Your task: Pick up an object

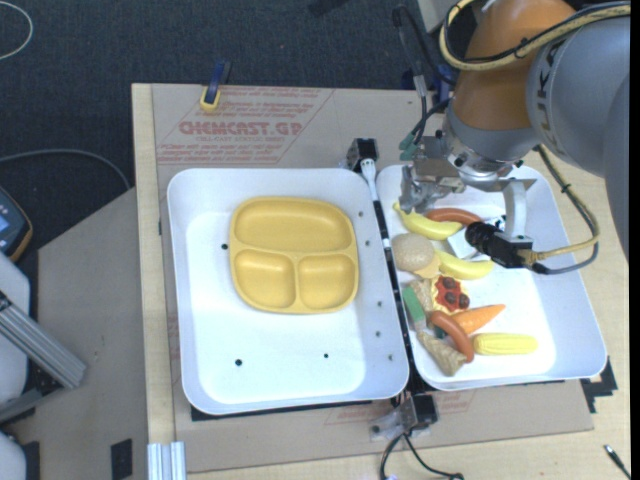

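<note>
- At the far left we see the left bin [190, 298], a shallow white tray lying on the brown bench board [150, 168].
- Inside it sits a yellow divided plate [295, 253], with one long compartment at the back and two smaller ones in front; it lies flat in the bin's rear half, and we see nothing resting on it.
- Behind the bins, a small yellow and blue clamp [212, 90] grips the far edge of the board.
- Moving right, we meet the right bin [570, 313], touching the left one along their shared edge.
- Near its left side we find a pale round piece [412, 254], and just behind it a yellow banana [428, 225] lying slantwise.
- A red sausage-like piece [455, 214] lies just beside the banana, toward the back.
- A second banana [467, 266] lies near the middle of the bin, next to a black part of the arm's tooling.
- Toward the front we see a pizza slice [446, 293], an orange carrot [478, 318] and a yellow corn cob [505, 344], crowded close together.
- The gripper [425, 190] hangs over the rear left of the right bin, just above the first banana.
- We cannot tell whether its tips are spread or closed, and we see no item between them.
- The grey arm with its orange band [515, 43] rises to the upper right.
</note>
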`<state>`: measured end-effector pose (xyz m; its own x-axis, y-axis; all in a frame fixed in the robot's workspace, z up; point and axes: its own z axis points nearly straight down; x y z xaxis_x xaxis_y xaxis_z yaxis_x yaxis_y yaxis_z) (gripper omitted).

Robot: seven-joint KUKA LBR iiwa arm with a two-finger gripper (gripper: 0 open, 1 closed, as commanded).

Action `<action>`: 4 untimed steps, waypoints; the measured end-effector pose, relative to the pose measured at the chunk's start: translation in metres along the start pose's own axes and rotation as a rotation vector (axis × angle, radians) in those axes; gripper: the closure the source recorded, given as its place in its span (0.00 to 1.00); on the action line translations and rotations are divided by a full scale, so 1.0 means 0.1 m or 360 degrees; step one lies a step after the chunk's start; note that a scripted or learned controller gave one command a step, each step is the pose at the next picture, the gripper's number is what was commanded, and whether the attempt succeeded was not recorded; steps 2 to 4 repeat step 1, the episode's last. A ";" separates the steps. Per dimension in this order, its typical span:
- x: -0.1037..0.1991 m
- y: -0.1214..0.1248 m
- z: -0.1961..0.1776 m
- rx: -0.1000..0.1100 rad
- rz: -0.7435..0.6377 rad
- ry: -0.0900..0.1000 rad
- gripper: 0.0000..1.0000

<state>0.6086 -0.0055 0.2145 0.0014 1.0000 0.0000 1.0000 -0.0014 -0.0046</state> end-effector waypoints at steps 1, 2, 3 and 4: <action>0.10 -0.01 -0.04 -0.0005 -0.0005 0.0002 1.00; 0.10 -0.01 -0.04 -0.0005 -0.0005 0.0002 1.00; 0.10 -0.01 -0.04 -0.0005 -0.0005 0.0002 1.00; 0.10 -0.01 -0.04 -0.0005 -0.0005 0.0002 1.00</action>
